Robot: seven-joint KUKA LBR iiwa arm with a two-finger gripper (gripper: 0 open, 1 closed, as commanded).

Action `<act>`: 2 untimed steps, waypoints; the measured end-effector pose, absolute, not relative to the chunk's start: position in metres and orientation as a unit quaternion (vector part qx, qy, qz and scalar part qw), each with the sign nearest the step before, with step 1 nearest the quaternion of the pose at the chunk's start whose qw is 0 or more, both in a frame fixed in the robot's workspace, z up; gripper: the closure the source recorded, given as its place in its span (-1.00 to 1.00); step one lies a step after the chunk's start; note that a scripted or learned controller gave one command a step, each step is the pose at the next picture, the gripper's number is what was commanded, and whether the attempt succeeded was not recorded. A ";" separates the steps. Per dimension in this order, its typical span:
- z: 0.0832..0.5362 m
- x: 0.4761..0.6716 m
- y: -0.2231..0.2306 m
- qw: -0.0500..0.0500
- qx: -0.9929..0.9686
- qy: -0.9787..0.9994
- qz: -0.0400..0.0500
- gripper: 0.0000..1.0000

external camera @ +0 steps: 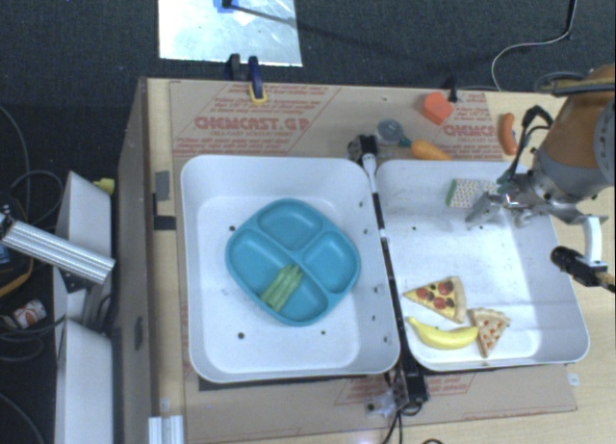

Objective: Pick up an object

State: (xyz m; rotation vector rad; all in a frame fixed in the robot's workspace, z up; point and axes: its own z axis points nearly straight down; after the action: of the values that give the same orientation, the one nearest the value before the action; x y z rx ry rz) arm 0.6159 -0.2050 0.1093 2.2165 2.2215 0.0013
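In the right bin (539,278), a pizza slice (438,296) lies near the front, with a yellow banana (443,335) just below it and a second, smaller pizza slice (489,328) to its right. A small green-and-white checkered piece (464,192) rests near the bin's back edge. My gripper (498,212) hovers over the back of this bin, just right of the checkered piece. Its fingers are spread open with nothing between them.
The left bin (212,230) holds a blue divided plate (292,259) with a green piece (282,286) in one compartment. Behind the bins on the bench lie an orange block (437,108), a carrot (426,150), a sausage (507,133) and a grey disc (389,131).
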 end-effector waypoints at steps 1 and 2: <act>0.160 0.524 -0.155 0.001 0.707 0.708 0.001 -1.00; 0.087 0.507 -0.098 0.003 0.706 0.708 0.002 -1.00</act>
State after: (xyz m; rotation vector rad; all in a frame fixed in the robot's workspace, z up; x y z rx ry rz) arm 0.5073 -0.0981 0.0873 2.2151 2.2205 0.0069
